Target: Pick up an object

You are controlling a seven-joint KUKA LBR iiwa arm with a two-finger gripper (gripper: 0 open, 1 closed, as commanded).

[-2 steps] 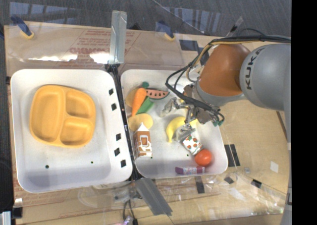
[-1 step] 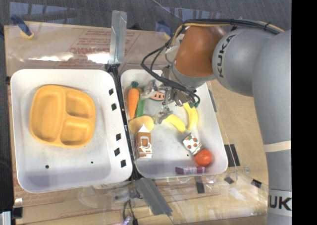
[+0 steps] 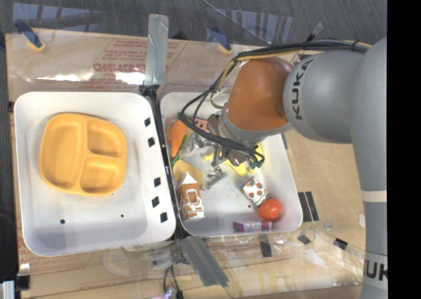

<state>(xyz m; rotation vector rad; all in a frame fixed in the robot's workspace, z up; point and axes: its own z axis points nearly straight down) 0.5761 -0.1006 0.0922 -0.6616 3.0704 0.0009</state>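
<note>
The right bin [image 3: 289,179] holds several small items. An orange carrot-shaped piece [image 3: 177,135] lies by its left wall, and an orange and white carton [image 3: 190,200] stands near the front left. A small white carton with red print [image 3: 255,190] and a red tomato [image 3: 269,209] lie at the front right, with a purple flat piece [image 3: 250,226] by the front wall. Yellow items [image 3: 253,157] peek out under the arm. My gripper [image 3: 215,171] hangs low in the middle of this bin, its metal fingers pointing down among the items.
The left bin [image 3: 26,225] carries a yellow divided plate [image 3: 83,153]. A black divider with tape [image 3: 158,159] runs between the bins. The arm's orange band [image 3: 260,97] and grey body cover the right bin's back part.
</note>
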